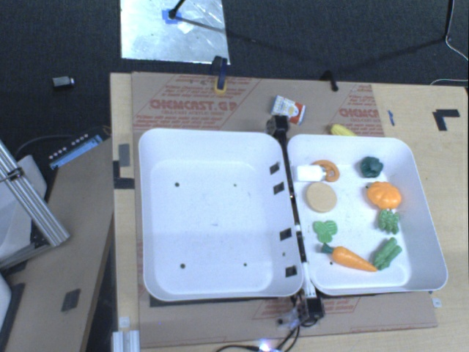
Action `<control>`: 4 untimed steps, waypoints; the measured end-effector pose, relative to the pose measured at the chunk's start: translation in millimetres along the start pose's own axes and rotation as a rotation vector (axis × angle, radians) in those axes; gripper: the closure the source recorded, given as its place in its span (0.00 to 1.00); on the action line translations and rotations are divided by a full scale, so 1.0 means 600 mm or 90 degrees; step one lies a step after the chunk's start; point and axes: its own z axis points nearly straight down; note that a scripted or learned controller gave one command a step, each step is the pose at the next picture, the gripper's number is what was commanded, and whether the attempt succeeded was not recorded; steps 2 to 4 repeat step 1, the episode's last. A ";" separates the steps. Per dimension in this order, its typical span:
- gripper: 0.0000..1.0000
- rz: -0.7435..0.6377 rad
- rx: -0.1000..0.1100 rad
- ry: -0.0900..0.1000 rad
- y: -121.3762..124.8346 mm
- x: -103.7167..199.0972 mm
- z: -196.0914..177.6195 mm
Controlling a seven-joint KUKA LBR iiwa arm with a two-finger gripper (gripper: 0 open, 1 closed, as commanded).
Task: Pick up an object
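The carrot (350,258) lies lengthwise left to right in the right bin (429,218), near its front; I cannot tell the jaws' state.

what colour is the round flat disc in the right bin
The disc is pale tan, like a biscuit, seen best in the camera view against the right bin.

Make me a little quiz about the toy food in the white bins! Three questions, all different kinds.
1. True or false: the carrot lies in the right bin.
2. Which sits nearest the round tan cookie? A) white block B) orange pumpkin C) yellow piece outside the bins
3. Fill in: the left bin holds ___ toy foods.

Key: 1 true; 2 A; 3 no
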 end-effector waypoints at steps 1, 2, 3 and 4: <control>1.00 0.000 0.000 0.000 0.000 0.000 0.000; 1.00 0.000 0.000 0.000 0.000 0.000 0.000; 1.00 0.000 0.000 0.000 0.000 0.000 0.000; 1.00 0.000 0.000 0.000 0.000 0.000 0.000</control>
